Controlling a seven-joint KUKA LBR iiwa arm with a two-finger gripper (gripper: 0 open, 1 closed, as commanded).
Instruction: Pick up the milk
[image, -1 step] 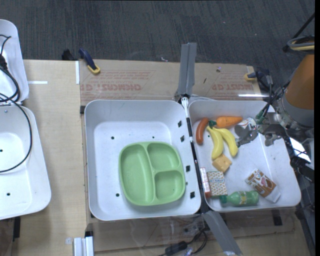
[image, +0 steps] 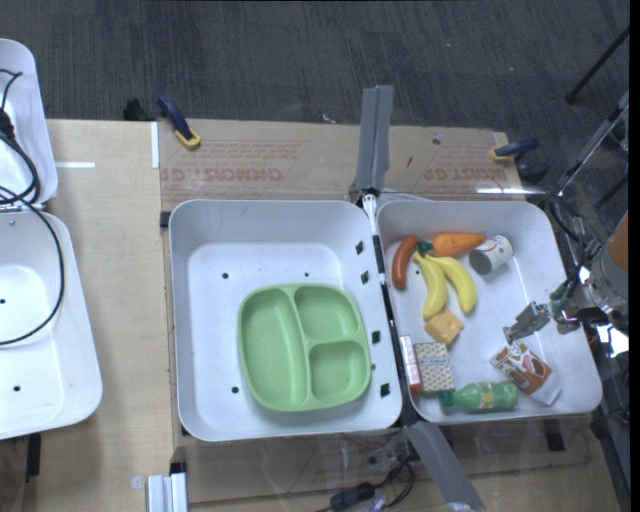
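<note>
**Gripper low over the right bin, milk lying just beneath and nearer**

You have two white bins side by side on the bench. In the left bin (image: 200, 300) sits a green divided plate (image: 305, 346), a little towards the near right of the bin floor.

The right bin (image: 545, 225) holds everything else. Along its far side you can see a red sausage (image: 403, 260), an orange carrot (image: 457, 243) and a small grey can (image: 491, 253) lying on its side. Two yellow bananas (image: 446, 283) lie just nearer than those, and a tan chunk of bread or cheese (image: 444, 327) rests at their near end. Nearer still, against the left wall, sits a small patterned box (image: 432, 366), and a green bottle (image: 482, 397) lies on its side along the near wall.

The milk (image: 523, 368) is a small carton with red and orange print, lying flat in the near right part of the right bin, just to the right of the green bottle's cap end.

The gripper (image: 527, 322) reaches in from the right, and its tip hangs just on the far side of the milk. You can see nothing held in it, and the carton lies apart from it on the bin floor. How wide it stands is too small and blurred to tell.
</note>
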